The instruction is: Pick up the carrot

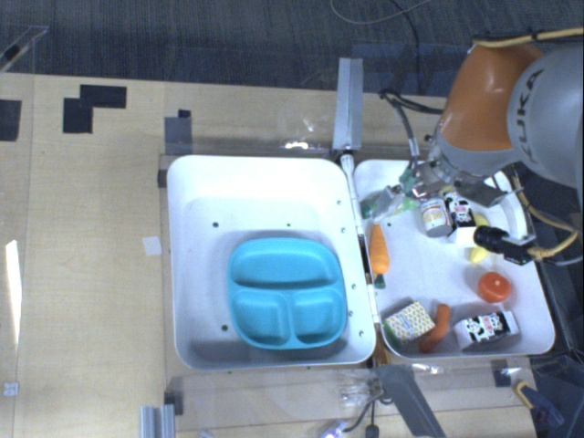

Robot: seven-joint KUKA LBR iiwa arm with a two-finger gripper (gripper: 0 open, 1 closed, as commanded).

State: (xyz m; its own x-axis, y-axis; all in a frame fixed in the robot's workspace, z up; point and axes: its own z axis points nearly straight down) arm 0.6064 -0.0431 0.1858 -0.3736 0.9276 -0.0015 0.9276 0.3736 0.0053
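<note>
Lying lengthwise against the left wall of the right bin [547, 336], the carrot [379, 251] points its green top toward the far end, where a bit of clear greenish wrapping [388, 203] sits just beyond it. Nothing rests on the carrot. Nearer the camera from it, a patterned yellow packet [408, 320] lies beside a small red sausage [437, 327], and past those a black-and-white milk carton [485, 328] lies by the near wall. To the carrot's right, well apart, sit an orange-red tomato [494, 286] and a yellow piece [478, 254] under a black cable fitting. A small jar [432, 216] stands up and to the right of the carrot. My pincer [424, 185] hangs above the far end of this bin, next to the jar and up and to the right of the carrot, apart from it; how wide it stands I cannot tell. Across the divider from the carrot, the left bin [196, 199] holds a blue sectioned plate [287, 292].
</note>
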